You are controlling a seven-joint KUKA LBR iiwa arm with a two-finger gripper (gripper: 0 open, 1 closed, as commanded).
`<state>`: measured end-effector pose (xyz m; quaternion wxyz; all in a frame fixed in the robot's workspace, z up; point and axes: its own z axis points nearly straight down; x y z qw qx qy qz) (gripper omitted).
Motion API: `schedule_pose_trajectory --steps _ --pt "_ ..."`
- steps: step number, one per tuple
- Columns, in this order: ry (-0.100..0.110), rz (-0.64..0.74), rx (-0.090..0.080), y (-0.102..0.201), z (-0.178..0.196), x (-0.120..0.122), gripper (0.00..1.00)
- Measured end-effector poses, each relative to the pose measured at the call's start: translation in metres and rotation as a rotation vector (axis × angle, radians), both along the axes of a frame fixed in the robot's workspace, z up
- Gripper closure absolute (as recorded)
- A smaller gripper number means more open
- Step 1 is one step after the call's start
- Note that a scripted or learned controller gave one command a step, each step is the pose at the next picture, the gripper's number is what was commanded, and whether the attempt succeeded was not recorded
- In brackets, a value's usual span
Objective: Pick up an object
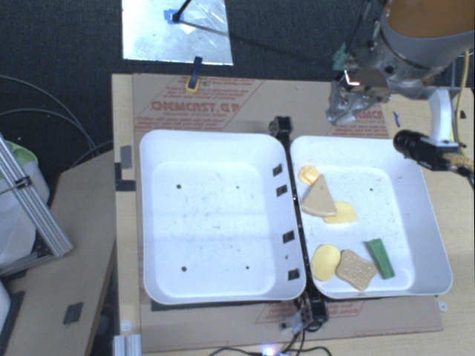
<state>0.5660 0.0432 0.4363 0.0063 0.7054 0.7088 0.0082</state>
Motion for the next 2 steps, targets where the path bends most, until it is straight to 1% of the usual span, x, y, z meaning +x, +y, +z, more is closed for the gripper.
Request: schedule_pose_trajectory --steps 1,2 --pt "0.005 -0.006 -0.005 -0.043 0.085 0.042 1.00" --pt "0.024 -0.015 -0.002 -0.127 0.025 -0.085 1.00"
